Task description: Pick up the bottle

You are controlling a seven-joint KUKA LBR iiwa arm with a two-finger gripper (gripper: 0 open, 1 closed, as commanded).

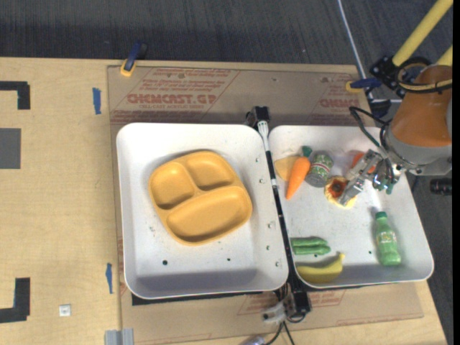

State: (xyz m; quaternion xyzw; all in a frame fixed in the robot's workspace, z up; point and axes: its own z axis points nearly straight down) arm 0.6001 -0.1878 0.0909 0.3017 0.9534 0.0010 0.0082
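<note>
One fixed camera, mounted above my bench (50, 192), looking down at a slant. Far bench edge and dark floor run along the top of the frame. Both white bins sit centre frame, left bin (136, 214) and right bin (417, 221) fully inside. Mid-distance, whole work area covered. My arm (424, 121) enters at the right edge

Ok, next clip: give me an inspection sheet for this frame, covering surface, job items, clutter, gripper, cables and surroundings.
Surface: two white bins, left bin, right bin, on a cardboard sheet.
Job items: green bottle lying in the right bin, near its right wall.
Clutter: yellow tray in the left bin; carrot, can, pea pod, banana in the right.
Gripper: gripper low over a small orange item, apart from the bottle.
Cables: thin line at top right.
Surroundings: dark floor.
</note>
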